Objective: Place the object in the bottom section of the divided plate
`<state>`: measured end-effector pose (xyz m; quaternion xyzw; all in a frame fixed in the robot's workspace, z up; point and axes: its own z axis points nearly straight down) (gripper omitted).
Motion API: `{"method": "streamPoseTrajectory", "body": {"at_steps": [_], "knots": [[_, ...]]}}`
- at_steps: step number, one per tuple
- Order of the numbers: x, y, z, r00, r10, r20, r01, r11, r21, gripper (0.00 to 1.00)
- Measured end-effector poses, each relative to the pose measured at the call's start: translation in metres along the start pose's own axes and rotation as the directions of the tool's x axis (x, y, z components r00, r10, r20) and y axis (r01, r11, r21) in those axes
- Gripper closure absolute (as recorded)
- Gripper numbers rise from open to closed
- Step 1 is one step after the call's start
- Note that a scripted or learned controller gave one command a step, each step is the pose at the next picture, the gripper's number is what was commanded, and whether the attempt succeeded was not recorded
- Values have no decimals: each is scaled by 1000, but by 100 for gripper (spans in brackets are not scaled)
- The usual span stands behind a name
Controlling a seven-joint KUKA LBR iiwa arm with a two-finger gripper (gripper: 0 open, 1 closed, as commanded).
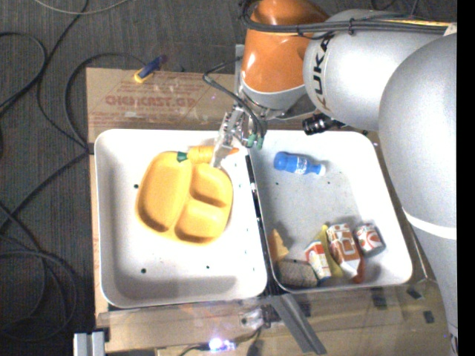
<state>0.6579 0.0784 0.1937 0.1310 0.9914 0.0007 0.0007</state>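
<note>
The gripper [225, 148] hangs over the yellow plate's [185, 196] top edge in the left bin [119, 273], an orange carrot [199, 153] just beside it; grip unclear.

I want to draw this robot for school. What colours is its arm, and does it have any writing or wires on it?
The arm is smooth, rounded and light grey, with a shiny orange band near the wrist. Black letters on the grey part spell KUKA. A thin dark cable runs across the orange part. The gripper is small, pale metal, with a green bit beside it.
</note>
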Motion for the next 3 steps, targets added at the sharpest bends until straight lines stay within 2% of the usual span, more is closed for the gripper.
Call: {"method": "streamPoseTrajectory", "body": {"at_steps": [1,2,3], "knots": [[13,50,12,981,-196,0,196,981,1,100],[44,52,-13,960,-279,0,279,960,2,100],[44,52,-13,960,-279,0,279,960,1,0]]}}
